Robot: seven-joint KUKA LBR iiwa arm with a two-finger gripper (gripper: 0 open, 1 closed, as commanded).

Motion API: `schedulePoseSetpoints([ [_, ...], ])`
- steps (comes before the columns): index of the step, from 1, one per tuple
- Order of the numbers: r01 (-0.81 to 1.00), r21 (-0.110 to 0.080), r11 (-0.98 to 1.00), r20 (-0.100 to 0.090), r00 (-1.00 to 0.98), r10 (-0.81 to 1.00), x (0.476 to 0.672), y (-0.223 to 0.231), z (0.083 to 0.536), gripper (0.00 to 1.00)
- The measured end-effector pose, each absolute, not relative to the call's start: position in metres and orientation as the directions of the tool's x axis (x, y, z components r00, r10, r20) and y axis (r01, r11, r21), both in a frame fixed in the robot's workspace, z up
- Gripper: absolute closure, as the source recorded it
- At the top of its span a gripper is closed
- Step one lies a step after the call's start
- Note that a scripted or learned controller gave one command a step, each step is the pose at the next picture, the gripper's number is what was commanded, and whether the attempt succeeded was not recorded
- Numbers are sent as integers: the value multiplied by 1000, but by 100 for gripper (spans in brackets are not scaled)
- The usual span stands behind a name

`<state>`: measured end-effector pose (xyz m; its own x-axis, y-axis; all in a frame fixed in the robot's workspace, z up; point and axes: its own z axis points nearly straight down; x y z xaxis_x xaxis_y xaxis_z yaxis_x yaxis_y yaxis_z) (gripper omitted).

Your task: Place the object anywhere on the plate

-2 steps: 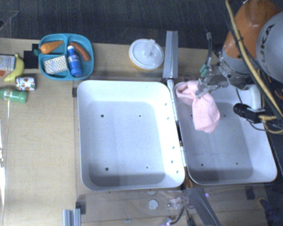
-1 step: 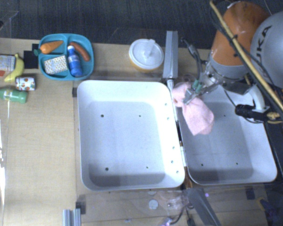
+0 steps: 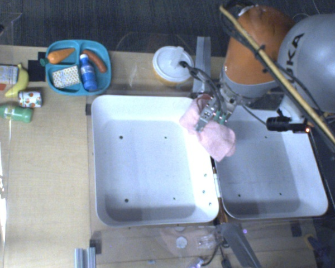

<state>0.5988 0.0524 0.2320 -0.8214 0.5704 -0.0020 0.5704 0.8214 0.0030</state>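
A pink cloth [image 3: 216,138] hangs crumpled over the divide between the two white bins, near their far edge. My gripper [image 3: 207,116] is at the cloth's top, with its fingers shut on the fabric. The cloth droops below and to the right of the fingertips. The blue divided plate [image 3: 106,71] sits on the bench at the far left, beyond the left bin. It holds an orange carrot [image 3: 61,54], a hot dog [image 3: 98,61], a blue bottle [image 3: 87,71] and a patterned item.
The left bin [image 3: 151,161] and right bin [image 3: 273,172] lie side by side. A white-lidded yellow cup [image 3: 172,65] stands behind them. A banana [image 3: 19,80], small can [image 3: 29,99], green bottle [image 3: 11,113] and carton [image 3: 1,74] lie at the far left.
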Motion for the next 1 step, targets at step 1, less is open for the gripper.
schedulePoseSetpoints([
  [1, 205, 3, 979, -3, -979, 205, 582, 105, 239, 100],
])
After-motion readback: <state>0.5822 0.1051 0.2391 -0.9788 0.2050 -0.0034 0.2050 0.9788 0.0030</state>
